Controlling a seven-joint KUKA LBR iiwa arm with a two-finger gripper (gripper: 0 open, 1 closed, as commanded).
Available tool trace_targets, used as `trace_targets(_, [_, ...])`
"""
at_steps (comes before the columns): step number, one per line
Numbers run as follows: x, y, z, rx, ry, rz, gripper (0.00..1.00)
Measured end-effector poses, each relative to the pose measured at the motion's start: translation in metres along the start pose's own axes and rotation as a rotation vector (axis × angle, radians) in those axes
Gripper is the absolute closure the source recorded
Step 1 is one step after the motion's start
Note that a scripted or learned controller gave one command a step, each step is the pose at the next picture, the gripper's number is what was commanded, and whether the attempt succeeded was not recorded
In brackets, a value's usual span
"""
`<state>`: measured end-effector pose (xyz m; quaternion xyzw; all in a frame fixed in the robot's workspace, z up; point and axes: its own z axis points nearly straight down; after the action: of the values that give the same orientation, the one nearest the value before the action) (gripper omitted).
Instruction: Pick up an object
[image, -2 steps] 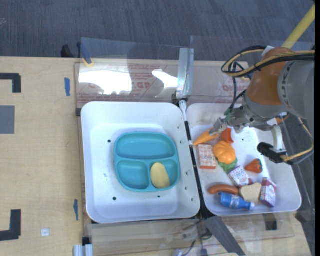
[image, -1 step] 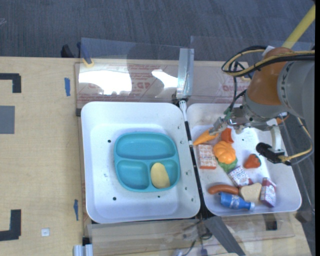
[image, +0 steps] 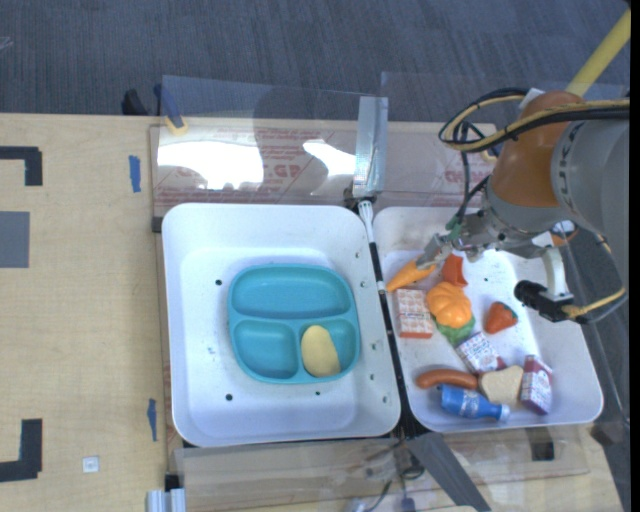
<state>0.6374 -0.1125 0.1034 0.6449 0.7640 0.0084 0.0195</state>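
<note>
Orange toy carrot at right bin's upper left, just beside gripper. Approach step, judging by pose; grip state impossible to tell. Next: settle over carrot, close, lift clear of neighbouring toys.

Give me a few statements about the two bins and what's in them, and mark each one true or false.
1. A yellow potato-like item lies in the blue divided tray. True.
2. The blue tray sits in the right bin. False: it sits in the left bin.
3. A blue bottle lies near the front of the right bin. True.
4. The gripper hovers over the left bin. False: it is over the right bin's back part.
5. A sausage lies in the tray. False: it lies in the right bin.
</note>
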Motion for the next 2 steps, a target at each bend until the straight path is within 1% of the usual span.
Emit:
trace_targets(1, [-0.054,0.016,-0.005,0.021,0.012,0.124,0.00])
trace_targets(2, [0.007,-0.017,0.016,0.035,0.019,0.028,0.00])
